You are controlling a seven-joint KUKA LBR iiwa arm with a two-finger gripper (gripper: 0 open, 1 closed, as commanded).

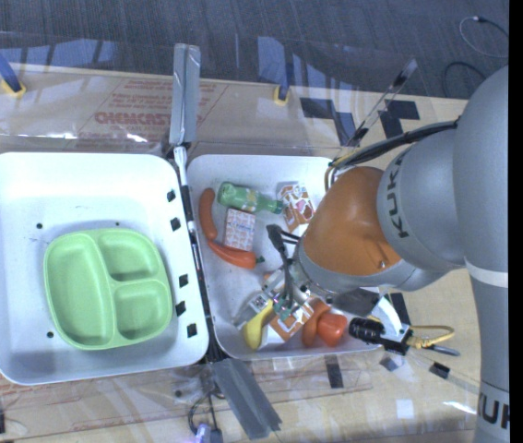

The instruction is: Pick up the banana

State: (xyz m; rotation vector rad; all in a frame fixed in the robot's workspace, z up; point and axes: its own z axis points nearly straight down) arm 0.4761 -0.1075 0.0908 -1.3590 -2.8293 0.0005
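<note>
near the front edge of the right bin (243, 169) i see the banana (257, 328), small, yellow, curved, lying flat; the gripper (284, 298) hangs just above it, finger state i cannot tell.

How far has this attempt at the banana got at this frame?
Done: the arm has reached into the right bin, and the gripper is low among the items near the front edge. In hand: it sits just beside the banana, which lies on the bin floor, not visibly between the fingers. Left: closing on the banana and lifting it. The green tray sits in the left bin.
</note>
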